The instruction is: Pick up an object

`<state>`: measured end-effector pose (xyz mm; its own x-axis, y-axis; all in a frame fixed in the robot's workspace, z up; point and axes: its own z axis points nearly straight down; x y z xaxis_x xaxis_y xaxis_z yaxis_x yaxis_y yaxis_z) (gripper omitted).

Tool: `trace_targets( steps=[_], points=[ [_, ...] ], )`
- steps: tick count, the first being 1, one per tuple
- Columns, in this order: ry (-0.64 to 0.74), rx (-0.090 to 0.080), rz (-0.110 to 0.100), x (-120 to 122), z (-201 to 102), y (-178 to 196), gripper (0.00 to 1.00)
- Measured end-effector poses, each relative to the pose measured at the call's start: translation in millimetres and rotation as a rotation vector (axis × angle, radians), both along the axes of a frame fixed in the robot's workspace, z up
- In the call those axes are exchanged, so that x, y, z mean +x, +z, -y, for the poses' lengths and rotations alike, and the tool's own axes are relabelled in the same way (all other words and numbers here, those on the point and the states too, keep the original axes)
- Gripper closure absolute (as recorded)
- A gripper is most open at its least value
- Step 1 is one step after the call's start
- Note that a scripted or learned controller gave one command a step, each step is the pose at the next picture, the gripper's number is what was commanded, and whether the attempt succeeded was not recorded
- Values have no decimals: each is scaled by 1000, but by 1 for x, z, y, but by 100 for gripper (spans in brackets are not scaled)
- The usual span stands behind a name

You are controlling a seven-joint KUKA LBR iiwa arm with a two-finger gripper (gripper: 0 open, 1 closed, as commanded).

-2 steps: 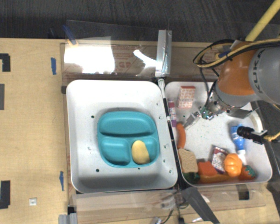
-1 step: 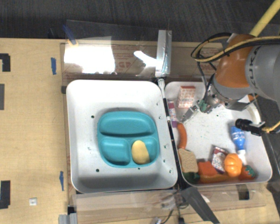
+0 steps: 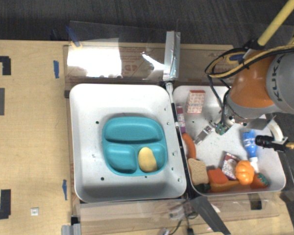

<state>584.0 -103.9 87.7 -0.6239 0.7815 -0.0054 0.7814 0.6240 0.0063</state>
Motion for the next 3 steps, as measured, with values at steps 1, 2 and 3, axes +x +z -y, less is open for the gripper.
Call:
trace_targets(
  steps=[1, 2, 3],
  points=[
    [-129, 1, -3, 64, -5, -1, 0],
    [-388, 4, -10, 83, 1, -2, 0],
    [-460, 3, -7, 84, 9, -2, 0]
  ],
)
